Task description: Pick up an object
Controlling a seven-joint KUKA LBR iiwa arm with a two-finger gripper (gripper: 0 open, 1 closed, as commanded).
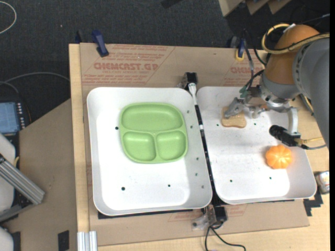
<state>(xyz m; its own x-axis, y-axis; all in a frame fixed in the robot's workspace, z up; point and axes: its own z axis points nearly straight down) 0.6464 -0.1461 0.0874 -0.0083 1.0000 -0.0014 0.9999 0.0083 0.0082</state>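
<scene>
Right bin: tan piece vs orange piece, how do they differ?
The tan piece is flat and pale; the orange piece is round, bright and ribbed. The tan piece lies at the gripper near the back; the orange piece sits apart, nearer the front. Both rest in the right bin.

Robotics lab, clamped cardboard bench [157, 61], loose cables [220, 239], dark carpet [104, 9]

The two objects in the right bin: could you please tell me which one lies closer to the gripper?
The tan, flat piece near the bin's far side; the gripper sits right above it. The orange, pumpkin-like object lies apart, towards the near right corner.
</scene>
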